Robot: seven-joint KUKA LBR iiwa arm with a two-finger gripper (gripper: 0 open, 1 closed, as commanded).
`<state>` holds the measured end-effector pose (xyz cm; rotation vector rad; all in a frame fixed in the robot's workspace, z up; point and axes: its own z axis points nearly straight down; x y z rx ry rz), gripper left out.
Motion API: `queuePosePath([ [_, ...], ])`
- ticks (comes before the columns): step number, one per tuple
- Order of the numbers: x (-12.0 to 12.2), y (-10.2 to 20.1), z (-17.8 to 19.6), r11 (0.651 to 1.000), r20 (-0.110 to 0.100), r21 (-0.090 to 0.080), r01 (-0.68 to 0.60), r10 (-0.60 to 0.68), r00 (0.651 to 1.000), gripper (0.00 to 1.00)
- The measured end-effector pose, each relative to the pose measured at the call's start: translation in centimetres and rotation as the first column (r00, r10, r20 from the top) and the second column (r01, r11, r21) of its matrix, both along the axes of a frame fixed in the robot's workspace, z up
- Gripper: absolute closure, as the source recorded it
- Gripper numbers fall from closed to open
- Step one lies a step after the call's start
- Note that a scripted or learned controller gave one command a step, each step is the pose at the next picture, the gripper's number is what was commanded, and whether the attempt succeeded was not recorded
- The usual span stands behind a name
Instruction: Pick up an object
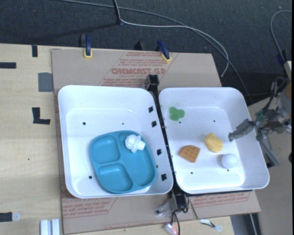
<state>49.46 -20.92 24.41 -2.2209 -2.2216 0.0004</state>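
Note:
In the right bin (206,182) lie a green piece (176,113), a yellow block (213,142), a brown waffle-like piece (189,153) and a white ball (229,160). A small white object (134,143) rests on the blue divided plate (112,175) in the left bin (71,131). My gripper (252,151) hangs over the right bin's right rim, open. One finger (239,130) points left toward the yellow block, and the other finger (267,153) slants down outside the rim. Nothing is between them. The white ball is just left of the gripper.
Both bins sit on a cardboard sheet (137,70) held by two clamps (88,48) at the back. A black divider (160,126) runs between the bins. Cables (186,28) cross the dark floor behind.

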Motion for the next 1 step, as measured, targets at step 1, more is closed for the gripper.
queuePosePath([
  [1,6.37,0.15,-2.75,1.0,-0.002,0.001,-0.002,0.002,1.0,0.0],
])
